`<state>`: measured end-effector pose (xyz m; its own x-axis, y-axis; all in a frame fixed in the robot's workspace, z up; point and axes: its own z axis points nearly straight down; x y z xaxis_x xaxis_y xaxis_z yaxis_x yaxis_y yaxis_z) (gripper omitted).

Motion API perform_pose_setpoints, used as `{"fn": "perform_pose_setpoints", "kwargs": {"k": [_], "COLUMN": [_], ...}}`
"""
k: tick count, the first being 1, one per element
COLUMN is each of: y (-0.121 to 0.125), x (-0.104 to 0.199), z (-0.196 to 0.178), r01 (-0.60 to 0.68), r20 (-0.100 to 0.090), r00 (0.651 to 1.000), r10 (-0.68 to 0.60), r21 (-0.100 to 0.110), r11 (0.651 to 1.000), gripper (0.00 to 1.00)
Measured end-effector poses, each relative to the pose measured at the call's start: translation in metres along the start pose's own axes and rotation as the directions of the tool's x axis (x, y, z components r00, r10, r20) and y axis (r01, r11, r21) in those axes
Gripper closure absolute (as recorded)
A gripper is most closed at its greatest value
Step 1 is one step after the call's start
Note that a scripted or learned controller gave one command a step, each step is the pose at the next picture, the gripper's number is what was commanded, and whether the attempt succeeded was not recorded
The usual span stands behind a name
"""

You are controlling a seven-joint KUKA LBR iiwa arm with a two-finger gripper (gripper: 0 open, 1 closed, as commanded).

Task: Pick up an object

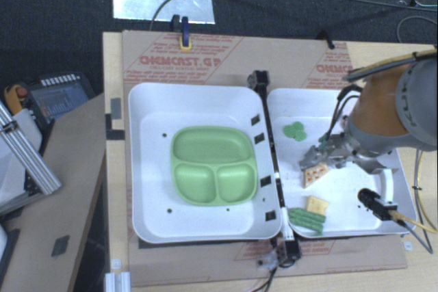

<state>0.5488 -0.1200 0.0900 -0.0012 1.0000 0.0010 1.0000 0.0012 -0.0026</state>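
My gripper (316, 158) hangs low over the middle of the right bin (321, 102), at the end of the grey and orange arm that comes in from the right. Directly under and touching its tip lies an orange speckled wedge like a pizza slice (313, 176), partly hidden by the gripper. A green round leafy piece (295, 131) lies a little behind and left of the gripper. A small yellow square cracker (316, 204) and a bundle of green beans (306, 219) lie near the bin's front edge.
The left bin (147, 147) holds a light green divided tray (213, 165). A black divider with clips (267, 147) runs between the two bins. A blue and yellow clamp (184, 32) sits on the cardboard behind the bins.
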Motion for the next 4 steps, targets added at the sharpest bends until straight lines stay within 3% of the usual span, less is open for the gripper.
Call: {"fn": "perform_pose_setpoints", "kwargs": {"k": [1, 4], "y": [0.001, 0.017], "x": [-0.001, 0.004], "z": [-0.014, -0.153], "r01": [0.000, 0.003], "r20": [0.002, 0.003], "r00": [1.000, 1.000], "r10": [0.000, -0.003], "r21": [-0.005, -0.009], "r11": [1.000, 1.000], "gripper": [1.00, 1.00]}}
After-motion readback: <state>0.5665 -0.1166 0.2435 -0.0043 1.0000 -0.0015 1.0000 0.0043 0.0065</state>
